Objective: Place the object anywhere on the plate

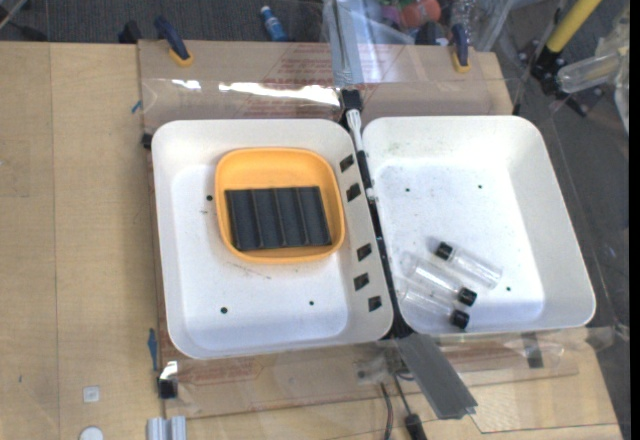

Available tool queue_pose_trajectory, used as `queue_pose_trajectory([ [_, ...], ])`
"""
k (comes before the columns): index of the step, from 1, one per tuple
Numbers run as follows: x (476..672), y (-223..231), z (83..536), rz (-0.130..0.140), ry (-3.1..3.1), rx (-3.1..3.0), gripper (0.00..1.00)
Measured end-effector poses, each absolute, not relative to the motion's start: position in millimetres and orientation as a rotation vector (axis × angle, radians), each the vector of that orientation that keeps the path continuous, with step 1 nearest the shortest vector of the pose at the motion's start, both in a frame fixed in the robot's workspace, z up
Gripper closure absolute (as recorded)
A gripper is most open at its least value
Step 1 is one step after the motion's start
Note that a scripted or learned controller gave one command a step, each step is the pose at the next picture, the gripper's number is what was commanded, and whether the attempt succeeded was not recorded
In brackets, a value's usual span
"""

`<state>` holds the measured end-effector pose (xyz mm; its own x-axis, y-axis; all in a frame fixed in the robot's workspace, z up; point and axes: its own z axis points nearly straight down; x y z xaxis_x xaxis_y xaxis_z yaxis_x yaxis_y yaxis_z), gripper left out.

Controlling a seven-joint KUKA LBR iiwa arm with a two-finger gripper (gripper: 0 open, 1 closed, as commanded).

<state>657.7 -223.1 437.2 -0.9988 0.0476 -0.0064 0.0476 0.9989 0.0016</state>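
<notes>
In the left shallow white bin [180,258] on the pale wooden bench [60,228], a black ribbed rectangular block [278,218] lies flat on the rounded-square orange plate [280,162], sitting squarely inside the rim with orange showing on all four sides. If the block is the object meant, the task looks complete, since nothing of it overhangs the plate's edge. If instead the object is one of the clear plastic tubes with black caps [450,276], the work is not yet begun: the cluster of about three tubes rests in the right shallow white bin [480,158], near that bin's front-left corner and well apart from the plate. Whether the arm's claw is open, closed or gripping anything cannot be told from this view. The room for moving appears generous. The right bin's back half is bare floor, so the tubes could be approached from above or from behind, though on their front and left sides they lie close to the bin's sloping walls. Between the bins runs a raised seam with a row of small black tabs [362,228], which any carry toward the plate would have to clear. On the plate itself the block covers most of the flat centre, leaving only narrow strips of orange free.
</notes>
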Motion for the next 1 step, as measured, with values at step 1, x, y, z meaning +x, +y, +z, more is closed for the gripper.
queue_pose_trajectory([
  [1,665.7,-224.6,437.1,-0.001,3.131,0.036,1.0],
])
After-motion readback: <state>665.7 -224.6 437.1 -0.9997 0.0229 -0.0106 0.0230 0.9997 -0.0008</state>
